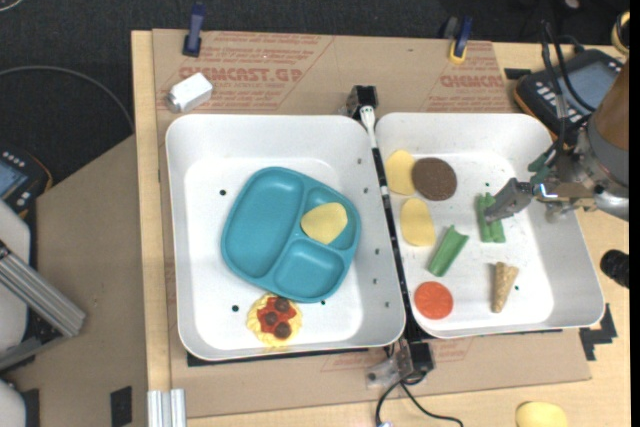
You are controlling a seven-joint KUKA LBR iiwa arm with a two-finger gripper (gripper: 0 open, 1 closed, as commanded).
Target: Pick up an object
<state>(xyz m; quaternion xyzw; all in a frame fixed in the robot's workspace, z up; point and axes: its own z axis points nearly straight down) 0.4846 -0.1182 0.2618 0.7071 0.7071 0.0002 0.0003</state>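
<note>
While the arm reached in from the right, the scene stood thus:

Arm: cut off by the right edge, so just the wrist end was visible above the right bin (570, 315).

Jaws (497, 208): dark and hard to make out; they hung right over the upper end of a green block (490, 220), but I could not tell whether they were wide, narrow or clamped on it.

Green block: partly hidden beneath the fingertips, lying near the right bin's middle.

Other things in the right bin: a green stick (447, 250) tilted just left of the block; a brown disc (435, 178) overlapping a yellow piece (399, 171); a second yellow piece (417, 222) below them; a red disc (433, 299) near the front wall; a tan cone (502, 285) beside it.

Left bin (190, 245): held a blue divided plate (265, 225) with a pale yellow piece (325, 222) in one compartment.

Plate's front edge: a small red and yellow item (275, 318), too blurred to name, touched it.

Worktop (300, 65): brown board with faint print, a small white object (190, 92) near its back left corner.
</note>
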